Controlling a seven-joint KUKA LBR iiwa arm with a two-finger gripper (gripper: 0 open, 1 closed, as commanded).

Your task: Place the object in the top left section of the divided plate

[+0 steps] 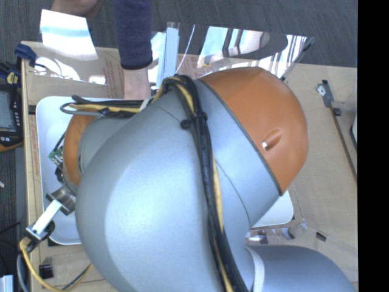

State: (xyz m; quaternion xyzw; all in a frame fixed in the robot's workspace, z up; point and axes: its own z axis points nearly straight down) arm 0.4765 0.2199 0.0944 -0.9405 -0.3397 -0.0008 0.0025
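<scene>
Camera view: the arm point(164, 193) sits close under the lens, a big grey shell with an orange band point(261, 120) toward the upper right. A bundle of black and yellow cables point(203, 163) runs down over the grey housing from the top centre to the bottom edge.

At the left, part of a white bin point(44, 117) shows — its rounded rim and a strip of floor — with the arm's body covering the rest. A second patch of white bin point(281, 215) appears at the lower right, just beyond the orange band. The wooden bench point(331, 157) is in sight on the right side and along the left edge.

A small metal and white fitting point(51, 212) sticks out at the lower left, beside the grey shell, over the bin's rim; I cannot tell what it is. A yellow cable point(36, 266) loops below it.

A person's hand point(137, 81) and dark sleeve point(130, 23) reach down at the top, touching the bench near the bin's far edge.

The gripper is hidden beneath the arm, so how far it stands open, or whether it has anything, cannot be told. The divided plate and the object are likewise covered.
</scene>
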